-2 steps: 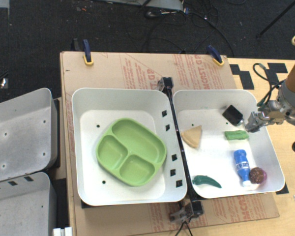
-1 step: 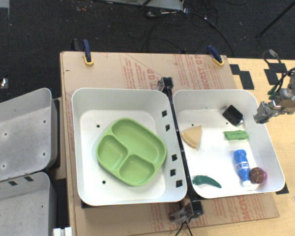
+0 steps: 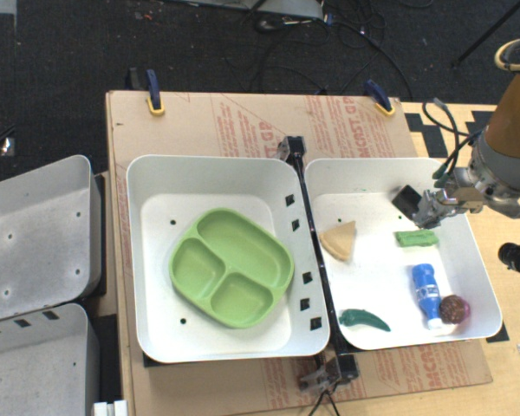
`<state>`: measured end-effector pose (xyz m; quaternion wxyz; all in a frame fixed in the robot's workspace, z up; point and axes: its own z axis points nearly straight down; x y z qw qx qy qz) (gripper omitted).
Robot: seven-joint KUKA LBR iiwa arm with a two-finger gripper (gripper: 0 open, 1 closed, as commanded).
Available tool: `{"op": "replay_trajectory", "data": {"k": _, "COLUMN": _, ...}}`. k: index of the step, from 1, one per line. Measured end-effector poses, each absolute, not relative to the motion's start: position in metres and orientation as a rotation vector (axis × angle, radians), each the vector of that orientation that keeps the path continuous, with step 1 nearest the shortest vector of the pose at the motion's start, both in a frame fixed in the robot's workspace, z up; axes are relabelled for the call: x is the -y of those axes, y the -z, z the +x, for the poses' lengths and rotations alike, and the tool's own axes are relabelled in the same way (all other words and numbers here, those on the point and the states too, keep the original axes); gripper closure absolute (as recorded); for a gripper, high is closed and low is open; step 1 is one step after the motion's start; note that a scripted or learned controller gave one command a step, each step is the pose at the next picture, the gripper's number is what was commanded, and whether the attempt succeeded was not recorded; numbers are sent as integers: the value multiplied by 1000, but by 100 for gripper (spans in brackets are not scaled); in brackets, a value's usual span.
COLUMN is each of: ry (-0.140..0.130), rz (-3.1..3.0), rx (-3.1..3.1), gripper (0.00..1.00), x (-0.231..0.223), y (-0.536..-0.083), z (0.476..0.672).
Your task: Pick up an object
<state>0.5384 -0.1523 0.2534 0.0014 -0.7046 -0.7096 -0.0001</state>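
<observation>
The right bin (image 3: 364,189) holds a tan wedge (image 3: 339,241), a light green block (image 3: 416,238), a blue tube with a white cap (image 3: 425,294), a dark red ball (image 3: 454,309) and a dark green pepper shape (image 3: 363,320). My gripper (image 3: 419,208) hangs over the bin's upper right part, just above the light green block. Its dark fingers are seen against the white bin floor with nothing visibly between them.
A green three-compartment plate (image 3: 231,268) lies in the left bin (image 3: 156,189). A black divider (image 3: 310,250) runs between the bins. White lids (image 3: 35,232) lie off to the left. Cables trail near the arm at the right.
</observation>
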Motion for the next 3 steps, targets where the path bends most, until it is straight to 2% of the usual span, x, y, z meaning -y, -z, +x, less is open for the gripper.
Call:
{"op": "replay_trajectory", "data": {"k": 1, "ry": 0, "rz": -2211, "rx": 2228, "gripper": 100, "x": 99, "y": -239, "z": 530}}
{"op": "replay_trajectory", "data": {"k": 2, "ry": 1, "rz": -2212, "rx": 2228, "gripper": 100, "x": 52, "y": -234, "z": 530}}
{"op": "replay_trajectory", "data": {"k": 3, "ry": -1, "rz": -2211, "rx": 2227, "gripper": 100, "x": 0, "y": -223, "z": 519}}
